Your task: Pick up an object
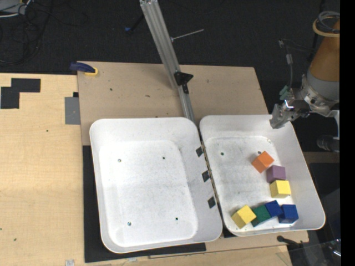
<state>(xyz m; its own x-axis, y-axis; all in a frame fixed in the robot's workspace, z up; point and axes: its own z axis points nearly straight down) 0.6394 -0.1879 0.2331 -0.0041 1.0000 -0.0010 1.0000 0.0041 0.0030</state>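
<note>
blue block (289,212) in right bin (310,195)

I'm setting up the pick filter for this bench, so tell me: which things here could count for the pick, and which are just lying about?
For the job:
orange block
purple block
two yellow blocks
green block
two blue blocks
right bin holding them
gripper, over that bin's far right corner

Lying about:
left bin
metal rail
blue-and-yellow clamp

A pale wooden tabletop (33,165) spreads to the left, a brown board (166,90) lying over it. Beyond its far edge, dark floor (83,21) holds loose cables (16,4). A slanted aluminium rail (163,43) crosses the board.
</note>
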